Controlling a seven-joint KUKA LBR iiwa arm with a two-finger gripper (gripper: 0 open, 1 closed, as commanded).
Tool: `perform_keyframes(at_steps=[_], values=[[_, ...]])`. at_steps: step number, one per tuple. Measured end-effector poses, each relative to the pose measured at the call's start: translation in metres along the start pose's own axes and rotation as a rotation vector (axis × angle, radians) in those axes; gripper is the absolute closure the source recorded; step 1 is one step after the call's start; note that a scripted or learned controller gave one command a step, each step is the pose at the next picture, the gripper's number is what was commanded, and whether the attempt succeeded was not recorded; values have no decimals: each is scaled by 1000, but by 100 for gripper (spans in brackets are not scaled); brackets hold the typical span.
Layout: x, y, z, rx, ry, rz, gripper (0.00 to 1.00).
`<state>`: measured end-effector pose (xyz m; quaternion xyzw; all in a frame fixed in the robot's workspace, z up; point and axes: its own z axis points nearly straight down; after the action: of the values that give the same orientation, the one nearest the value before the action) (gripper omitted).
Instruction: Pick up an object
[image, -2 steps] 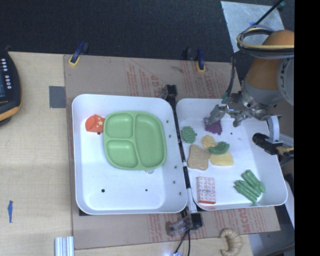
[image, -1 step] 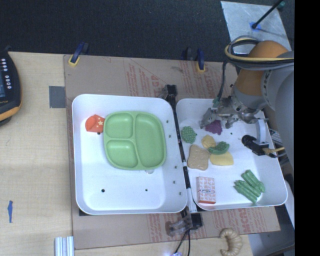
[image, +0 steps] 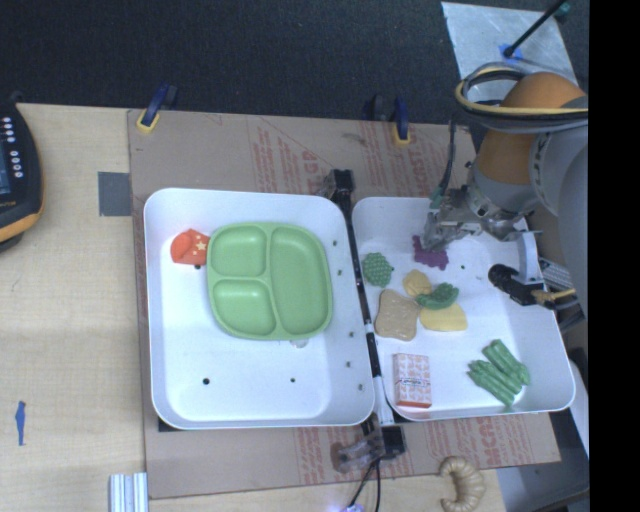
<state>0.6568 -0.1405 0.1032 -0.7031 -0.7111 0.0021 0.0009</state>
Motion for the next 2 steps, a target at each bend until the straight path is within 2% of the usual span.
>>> perform_keyframes(at_steps=[1,2], values=[[0,0,0,0,0,-1,0],[-1,0,-11,0,-1,-2,100]])
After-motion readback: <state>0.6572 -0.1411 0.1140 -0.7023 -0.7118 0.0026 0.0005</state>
